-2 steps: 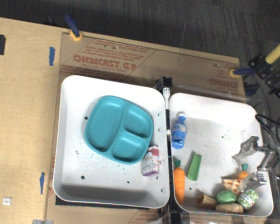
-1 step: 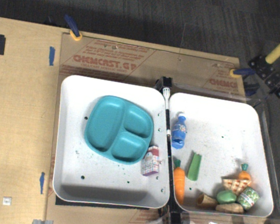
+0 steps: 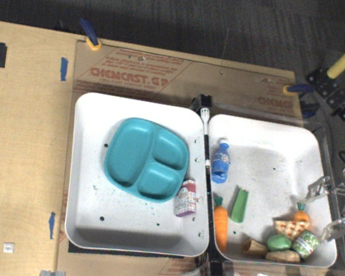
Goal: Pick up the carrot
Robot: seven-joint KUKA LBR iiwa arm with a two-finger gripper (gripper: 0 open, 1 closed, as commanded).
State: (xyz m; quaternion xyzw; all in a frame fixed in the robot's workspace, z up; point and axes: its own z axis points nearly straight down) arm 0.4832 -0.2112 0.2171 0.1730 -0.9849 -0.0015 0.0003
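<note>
A teal plastic divided plate [image 3: 147,158] lies in the left shallow white bin [image 3: 84,172]. To the right of the plate, a small pale packet [image 3: 185,200] lies just beside it. Further right, in the right white bin [image 3: 268,142], lie a blue plastic bottle [image 3: 220,162], the orange carrot [image 3: 220,227] against the near-left wall, and a green stick [image 3: 239,204]. Far right of the plate, the metal gripper [image 3: 330,206] hangs with fingers apart, grasping nothing.

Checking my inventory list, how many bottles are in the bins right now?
2: a blue bottle by the right bin's left wall, and a small bottle in the left bin beside the teal plate. The food pile may hide more.
</note>
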